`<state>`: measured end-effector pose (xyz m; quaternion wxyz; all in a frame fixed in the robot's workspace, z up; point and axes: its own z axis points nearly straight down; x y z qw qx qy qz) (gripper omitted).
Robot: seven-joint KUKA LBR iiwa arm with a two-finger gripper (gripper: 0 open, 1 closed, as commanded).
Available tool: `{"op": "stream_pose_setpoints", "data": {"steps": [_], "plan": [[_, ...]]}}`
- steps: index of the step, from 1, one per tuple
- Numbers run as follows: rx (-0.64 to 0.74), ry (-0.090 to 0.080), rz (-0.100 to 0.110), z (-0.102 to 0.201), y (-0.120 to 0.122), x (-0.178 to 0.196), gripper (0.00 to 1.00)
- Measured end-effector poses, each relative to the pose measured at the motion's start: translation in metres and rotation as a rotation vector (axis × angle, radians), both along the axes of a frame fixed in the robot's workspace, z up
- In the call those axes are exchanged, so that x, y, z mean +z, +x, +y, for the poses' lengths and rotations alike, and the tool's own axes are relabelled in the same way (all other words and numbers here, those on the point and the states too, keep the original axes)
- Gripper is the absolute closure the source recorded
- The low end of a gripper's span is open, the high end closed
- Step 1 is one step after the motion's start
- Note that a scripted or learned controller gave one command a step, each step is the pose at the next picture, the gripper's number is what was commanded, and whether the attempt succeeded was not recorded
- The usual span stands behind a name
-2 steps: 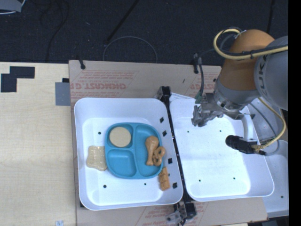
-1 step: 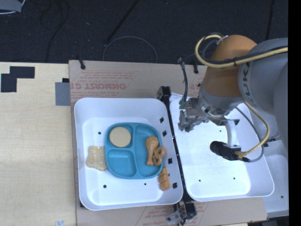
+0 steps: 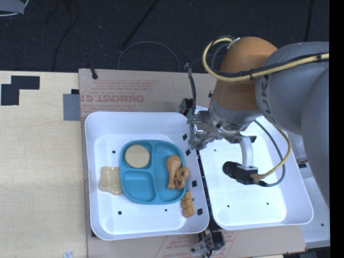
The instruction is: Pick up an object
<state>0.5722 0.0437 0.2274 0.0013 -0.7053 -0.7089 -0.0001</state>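
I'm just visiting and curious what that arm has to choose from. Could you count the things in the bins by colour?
Blue: 1, the divided tray.
Tan or golden-brown food pieces: 5, a round piece, a drumstick shape, a pretzel shape, a pale slice, a small stack.
Total: 6, all in the left bin.

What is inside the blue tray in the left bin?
The blue tray holds a round cracker and a chicken drumstick overlapping a pretzel, partly hiding it.

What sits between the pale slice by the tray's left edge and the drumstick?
In the camera view, the blue tray's lower-left compartment lies between the slice and drumstick.
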Motion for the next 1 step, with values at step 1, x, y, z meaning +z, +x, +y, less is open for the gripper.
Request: {"op": "stream_pose_setpoints", "data": {"steps": [1], "plan": [[-0.001, -0.001, 0.001, 0.0457, -0.0042, 0.0061, 1.00]]}}
